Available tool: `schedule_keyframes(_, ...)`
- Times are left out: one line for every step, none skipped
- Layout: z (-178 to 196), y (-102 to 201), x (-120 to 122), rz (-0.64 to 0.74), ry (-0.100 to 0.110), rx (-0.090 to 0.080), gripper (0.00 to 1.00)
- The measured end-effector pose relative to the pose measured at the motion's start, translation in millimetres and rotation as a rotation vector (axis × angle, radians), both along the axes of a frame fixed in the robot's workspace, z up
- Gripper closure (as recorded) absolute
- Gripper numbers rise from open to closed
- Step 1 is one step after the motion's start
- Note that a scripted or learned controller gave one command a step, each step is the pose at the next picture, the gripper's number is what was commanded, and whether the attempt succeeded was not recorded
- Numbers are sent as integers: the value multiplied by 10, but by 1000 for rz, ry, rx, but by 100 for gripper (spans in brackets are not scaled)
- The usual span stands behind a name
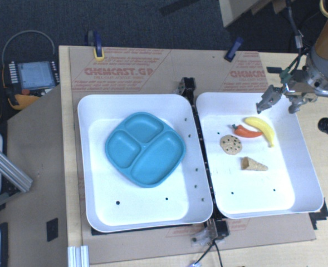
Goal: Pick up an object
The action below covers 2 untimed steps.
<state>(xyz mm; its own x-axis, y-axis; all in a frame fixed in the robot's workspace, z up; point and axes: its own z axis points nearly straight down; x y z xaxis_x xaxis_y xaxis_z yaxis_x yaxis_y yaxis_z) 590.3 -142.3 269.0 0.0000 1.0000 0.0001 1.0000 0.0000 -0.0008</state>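
My gripper [279, 103] hangs over the far edge of the right bin [297, 199], open, with nothing between its fingers. Just in front of it and slightly left lie a yellow banana [262, 128] and an orange-red pepper [247, 131], touching each other. A round brown cookie [230, 144] rests to the left of them. A tan wedge-shaped piece [253, 164] lies nearer the front. All of these sit on the bin floor, apart from the gripper.
The left bin [97, 204] holds a blue divided plate [145, 148]. A black clamp [186, 86] sits between the bins at the back. The arm's wrist [322, 71] enters from the upper right. The cardboard sheet [152, 65] lies under both bins.
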Motion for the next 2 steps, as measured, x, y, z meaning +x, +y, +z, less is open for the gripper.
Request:
schedule_keyframes(-494,-91,34,0,2,0,0)
schedule_keyframes(-997,-150,112,0,3,0,0)
